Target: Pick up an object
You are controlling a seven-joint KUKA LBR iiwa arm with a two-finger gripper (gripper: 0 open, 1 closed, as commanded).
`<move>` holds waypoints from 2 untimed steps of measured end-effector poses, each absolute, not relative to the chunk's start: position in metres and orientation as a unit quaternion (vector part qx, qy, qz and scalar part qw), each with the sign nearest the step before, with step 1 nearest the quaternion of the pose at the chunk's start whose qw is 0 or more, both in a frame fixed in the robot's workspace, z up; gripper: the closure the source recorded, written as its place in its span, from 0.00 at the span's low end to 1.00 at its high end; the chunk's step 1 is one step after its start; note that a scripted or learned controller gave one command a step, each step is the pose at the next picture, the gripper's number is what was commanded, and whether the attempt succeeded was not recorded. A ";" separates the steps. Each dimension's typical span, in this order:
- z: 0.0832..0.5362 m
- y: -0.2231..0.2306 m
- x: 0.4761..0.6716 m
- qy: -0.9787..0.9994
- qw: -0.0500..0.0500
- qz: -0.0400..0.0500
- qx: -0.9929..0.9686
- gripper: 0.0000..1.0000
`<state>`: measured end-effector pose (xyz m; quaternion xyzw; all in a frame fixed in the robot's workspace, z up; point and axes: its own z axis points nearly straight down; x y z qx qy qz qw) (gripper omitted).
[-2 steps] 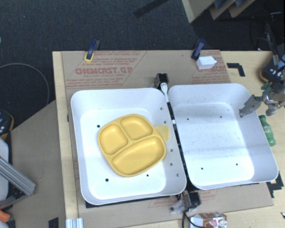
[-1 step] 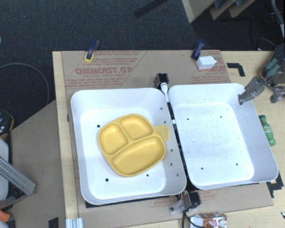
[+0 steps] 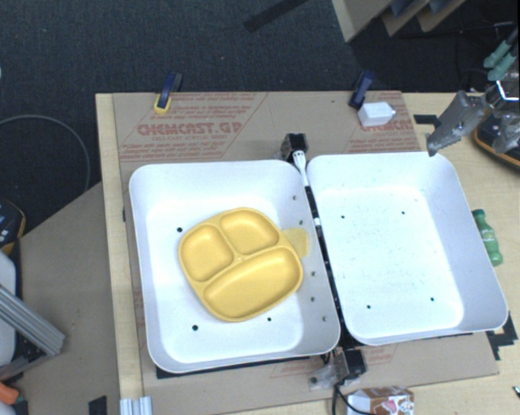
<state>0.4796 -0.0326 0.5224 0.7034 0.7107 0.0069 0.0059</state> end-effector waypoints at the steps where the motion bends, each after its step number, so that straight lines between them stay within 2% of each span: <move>1: 0.526 -0.037 0.480 0.708 0.003 0.002 0.706 1.00; 2: 0.407 -0.025 0.478 0.707 -0.005 -0.005 0.707 1.00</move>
